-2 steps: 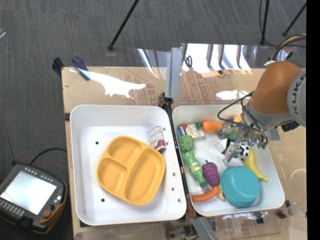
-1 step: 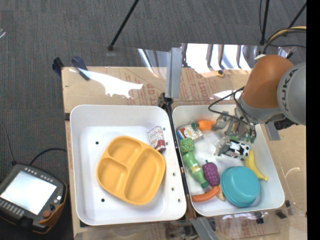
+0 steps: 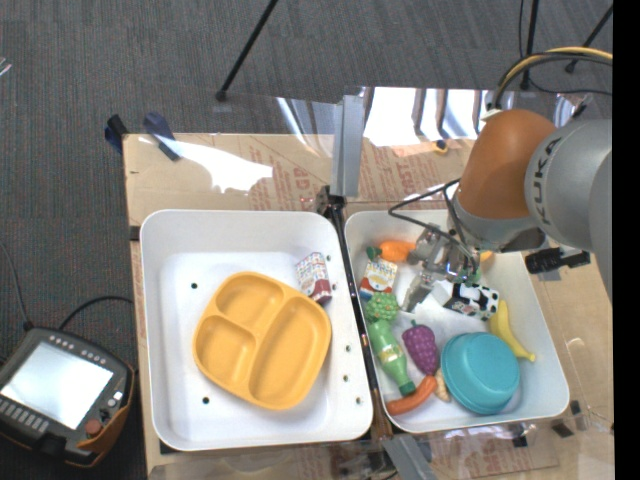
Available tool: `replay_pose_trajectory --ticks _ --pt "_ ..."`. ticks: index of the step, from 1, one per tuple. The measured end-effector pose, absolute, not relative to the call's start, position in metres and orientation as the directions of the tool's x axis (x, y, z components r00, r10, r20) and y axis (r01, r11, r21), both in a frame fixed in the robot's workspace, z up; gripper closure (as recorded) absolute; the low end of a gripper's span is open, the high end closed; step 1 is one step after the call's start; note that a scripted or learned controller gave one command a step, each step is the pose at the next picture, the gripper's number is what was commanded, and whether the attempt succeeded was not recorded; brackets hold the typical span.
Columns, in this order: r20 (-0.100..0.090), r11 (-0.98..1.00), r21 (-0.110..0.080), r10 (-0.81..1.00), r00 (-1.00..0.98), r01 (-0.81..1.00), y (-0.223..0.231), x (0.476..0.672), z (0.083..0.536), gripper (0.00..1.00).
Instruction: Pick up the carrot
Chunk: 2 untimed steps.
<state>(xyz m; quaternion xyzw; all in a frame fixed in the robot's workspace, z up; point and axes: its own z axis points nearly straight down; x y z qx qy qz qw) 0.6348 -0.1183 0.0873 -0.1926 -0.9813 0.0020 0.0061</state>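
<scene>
Gripper [image 3: 425, 280] is hanging open and empty above the right bin [image 3: 556, 383], fingers spread over the clutter. Carrot [image 3: 398, 250] is lying near that bin's back left corner, just beside the gripper; in my judgement the fingers need lining up across its narrow width before descending. Sharing that bin are grapes [image 3: 421, 347], a green bottle [image 3: 391, 353], a banana [image 3: 510, 330] and a teal bowl [image 3: 481, 372]. The left bin [image 3: 165, 268] is holding a yellow divided plate [image 3: 262, 339] and a small can [image 3: 314, 274].
</scene>
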Motion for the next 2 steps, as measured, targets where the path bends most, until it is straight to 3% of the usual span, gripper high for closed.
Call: replay_pose_trajectory --ticks 1,2 --pt "0.001 0.866 0.001 0.5 -0.866 0.5 -0.0794 0.6227 0.0878 0.0" --pt "0.001 0.685 0.0 0.729 -0.685 0.729 -0.0808 0.6274 0.0874 0.0"
